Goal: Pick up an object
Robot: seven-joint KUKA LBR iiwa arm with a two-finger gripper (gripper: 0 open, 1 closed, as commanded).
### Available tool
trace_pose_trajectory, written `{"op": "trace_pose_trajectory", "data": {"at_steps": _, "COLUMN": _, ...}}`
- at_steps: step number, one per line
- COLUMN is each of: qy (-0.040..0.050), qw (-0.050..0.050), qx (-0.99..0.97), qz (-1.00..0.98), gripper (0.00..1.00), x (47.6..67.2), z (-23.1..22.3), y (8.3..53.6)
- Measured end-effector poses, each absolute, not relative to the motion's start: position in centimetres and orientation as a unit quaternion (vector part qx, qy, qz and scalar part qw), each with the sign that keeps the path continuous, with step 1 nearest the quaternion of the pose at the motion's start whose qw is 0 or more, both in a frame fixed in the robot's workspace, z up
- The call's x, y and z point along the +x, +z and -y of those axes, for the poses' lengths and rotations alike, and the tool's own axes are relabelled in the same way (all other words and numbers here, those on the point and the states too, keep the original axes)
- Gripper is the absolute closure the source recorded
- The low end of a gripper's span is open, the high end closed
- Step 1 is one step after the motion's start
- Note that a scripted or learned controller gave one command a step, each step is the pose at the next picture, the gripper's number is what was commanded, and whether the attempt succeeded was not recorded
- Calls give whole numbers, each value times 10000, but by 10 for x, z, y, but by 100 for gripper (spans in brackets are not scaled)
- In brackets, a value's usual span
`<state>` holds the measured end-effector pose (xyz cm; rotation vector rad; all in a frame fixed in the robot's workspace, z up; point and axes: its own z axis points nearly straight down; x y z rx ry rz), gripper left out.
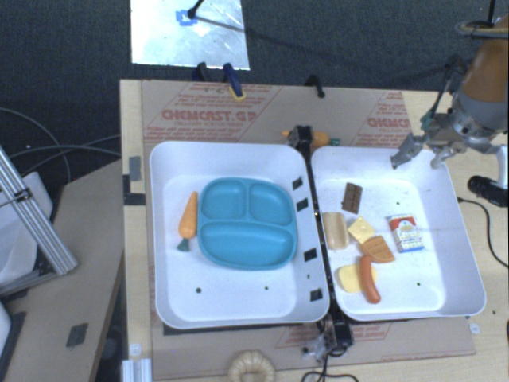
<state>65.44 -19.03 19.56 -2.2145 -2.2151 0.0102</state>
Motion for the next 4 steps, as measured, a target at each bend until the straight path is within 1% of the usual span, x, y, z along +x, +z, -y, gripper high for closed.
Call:
{"op": "trace_pose_trajectory", "data": {"at_steps": 1, "qy": -5, "qw": -7, "qx": -7060, "qz": 7082, "gripper": 0, "x": 657, "z": 190, "y": 205}}
{"op": "trace_pose_trajectory", "data": {"at_steps": 2, "qy": 6, "qw": 3, "qx": -7049, "qz": 7093, "gripper": 0, "x": 660, "z": 188, "y": 143}}
{"op": "trace_pose_trajectory", "data": {"at_steps": 3, "qy": 2, "qw": -1, "qx": -7046, "qz": 7096, "gripper": 0, "x": 660, "z": 188, "y": 91}}
{"op": "trace_pose_trajectory", "data": {"at_steps": 4, "qy": -14, "qw": -35, "qx": -7040, "qz": 7102, "gripper": 100, "x": 662, "z": 188, "y": 106}}
